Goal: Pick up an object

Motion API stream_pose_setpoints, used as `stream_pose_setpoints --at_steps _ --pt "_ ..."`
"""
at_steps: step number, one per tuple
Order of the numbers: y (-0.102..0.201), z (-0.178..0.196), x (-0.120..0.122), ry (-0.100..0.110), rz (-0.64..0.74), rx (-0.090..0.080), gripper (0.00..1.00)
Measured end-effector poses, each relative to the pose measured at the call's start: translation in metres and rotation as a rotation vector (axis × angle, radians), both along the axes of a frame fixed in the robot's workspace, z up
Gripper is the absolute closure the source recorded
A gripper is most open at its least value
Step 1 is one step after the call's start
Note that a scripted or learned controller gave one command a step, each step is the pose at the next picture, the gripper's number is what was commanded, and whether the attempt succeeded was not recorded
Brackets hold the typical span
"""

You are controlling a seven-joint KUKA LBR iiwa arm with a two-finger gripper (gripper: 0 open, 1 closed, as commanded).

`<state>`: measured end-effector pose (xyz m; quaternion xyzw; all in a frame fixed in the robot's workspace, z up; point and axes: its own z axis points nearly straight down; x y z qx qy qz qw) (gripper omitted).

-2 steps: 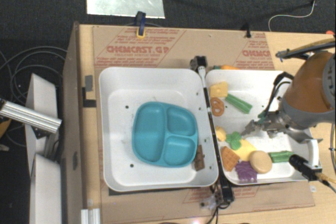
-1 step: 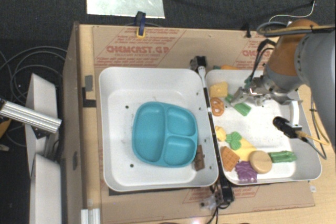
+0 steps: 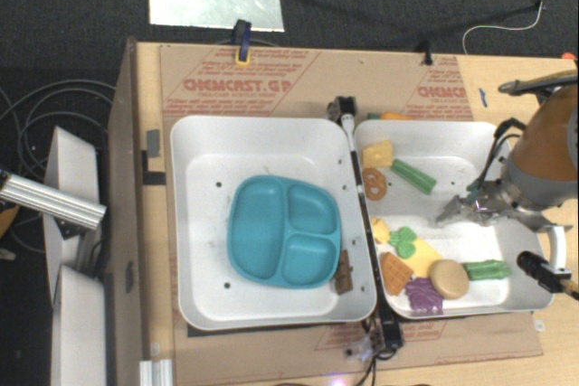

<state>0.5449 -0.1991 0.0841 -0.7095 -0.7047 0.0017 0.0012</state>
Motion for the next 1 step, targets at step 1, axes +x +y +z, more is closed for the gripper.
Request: stream_pose_setpoints --at_steps 1 --pt "0.0461 0.0017 0.0802 -0.013 0.018 0.000 0.00"
